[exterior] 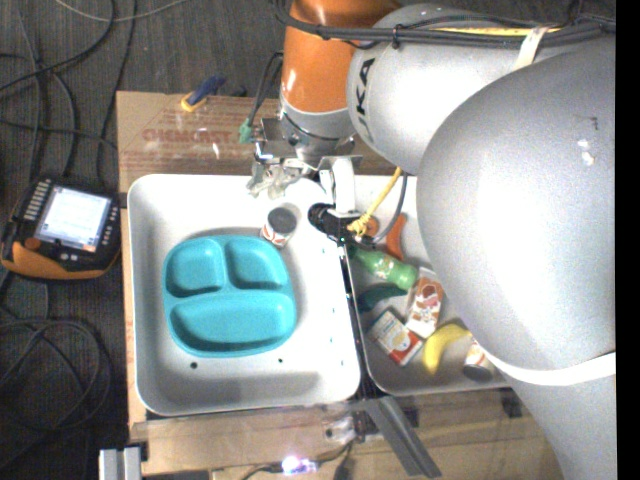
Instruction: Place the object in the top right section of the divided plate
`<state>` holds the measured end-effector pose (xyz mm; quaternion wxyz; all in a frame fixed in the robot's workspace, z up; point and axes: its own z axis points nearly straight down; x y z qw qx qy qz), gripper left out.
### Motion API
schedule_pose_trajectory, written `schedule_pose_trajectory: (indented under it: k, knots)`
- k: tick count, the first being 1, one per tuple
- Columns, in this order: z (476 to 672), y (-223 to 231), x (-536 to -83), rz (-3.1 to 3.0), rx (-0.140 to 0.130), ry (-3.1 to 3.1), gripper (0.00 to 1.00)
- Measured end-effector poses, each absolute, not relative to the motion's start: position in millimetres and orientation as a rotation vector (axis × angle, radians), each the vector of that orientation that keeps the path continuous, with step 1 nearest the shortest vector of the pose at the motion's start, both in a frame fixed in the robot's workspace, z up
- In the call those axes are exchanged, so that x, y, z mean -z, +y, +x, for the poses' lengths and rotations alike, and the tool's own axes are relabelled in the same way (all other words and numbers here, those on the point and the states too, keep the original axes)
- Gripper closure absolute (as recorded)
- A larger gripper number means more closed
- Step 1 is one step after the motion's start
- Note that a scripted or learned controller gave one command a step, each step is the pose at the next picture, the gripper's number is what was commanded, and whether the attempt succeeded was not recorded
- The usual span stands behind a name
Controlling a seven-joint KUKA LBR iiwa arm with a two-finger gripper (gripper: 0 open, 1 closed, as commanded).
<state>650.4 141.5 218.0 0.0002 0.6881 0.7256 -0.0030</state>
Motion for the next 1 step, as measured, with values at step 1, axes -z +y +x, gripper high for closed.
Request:
schedule_pose_trajectory:
  k: [1]
  knots:
    - [593.2, 204.9, -250.7, 1.951, 0.006, 2.464, 1.0]
